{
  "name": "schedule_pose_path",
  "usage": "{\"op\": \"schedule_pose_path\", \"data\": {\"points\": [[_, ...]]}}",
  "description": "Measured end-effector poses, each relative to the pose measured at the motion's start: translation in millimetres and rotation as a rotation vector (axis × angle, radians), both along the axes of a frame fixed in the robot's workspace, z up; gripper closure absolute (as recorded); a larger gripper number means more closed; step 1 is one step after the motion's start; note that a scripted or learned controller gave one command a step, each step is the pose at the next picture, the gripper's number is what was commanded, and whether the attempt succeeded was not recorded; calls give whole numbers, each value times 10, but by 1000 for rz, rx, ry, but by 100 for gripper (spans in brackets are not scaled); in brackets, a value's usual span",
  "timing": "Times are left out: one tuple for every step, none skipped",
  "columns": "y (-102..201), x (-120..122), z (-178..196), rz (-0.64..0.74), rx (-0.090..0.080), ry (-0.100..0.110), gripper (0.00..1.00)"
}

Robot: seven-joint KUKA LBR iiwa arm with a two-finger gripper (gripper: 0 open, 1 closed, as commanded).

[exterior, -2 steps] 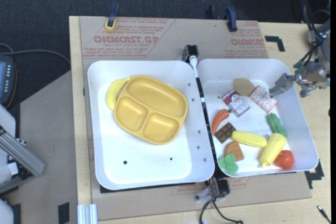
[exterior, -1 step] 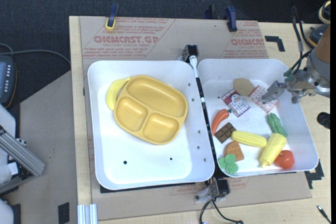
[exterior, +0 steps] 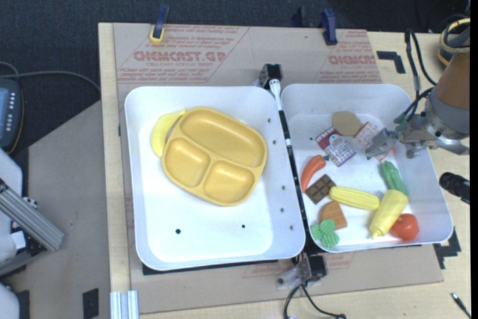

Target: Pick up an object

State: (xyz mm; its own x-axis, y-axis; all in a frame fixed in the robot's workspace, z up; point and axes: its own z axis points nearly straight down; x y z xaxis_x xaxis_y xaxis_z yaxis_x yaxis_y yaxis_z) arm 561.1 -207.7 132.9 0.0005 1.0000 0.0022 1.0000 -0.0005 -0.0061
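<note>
Left white bin (exterior: 149, 183) containing yellow divided tray (exterior: 213, 155), right white bin (exterior: 433, 190) containing toy foods, corn cob (exterior: 354, 197) lying lengthwise left-right near centre, gripper (exterior: 388, 142) hovering above, jaws' state impossible to tell.

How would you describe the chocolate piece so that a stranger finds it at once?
Look in the right bin, at its left side. Just below the orange carrot lies the chocolate piece, beside the corn cob. It is the only dark brown, square thing there.
</note>
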Motion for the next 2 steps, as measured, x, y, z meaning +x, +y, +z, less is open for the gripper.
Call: {"op": "schedule_pose_path", "data": {"points": [[12, -10, -516, 0, 0, 0, 0], [1, 7, -374, 0, -3, -8, 100]]}}
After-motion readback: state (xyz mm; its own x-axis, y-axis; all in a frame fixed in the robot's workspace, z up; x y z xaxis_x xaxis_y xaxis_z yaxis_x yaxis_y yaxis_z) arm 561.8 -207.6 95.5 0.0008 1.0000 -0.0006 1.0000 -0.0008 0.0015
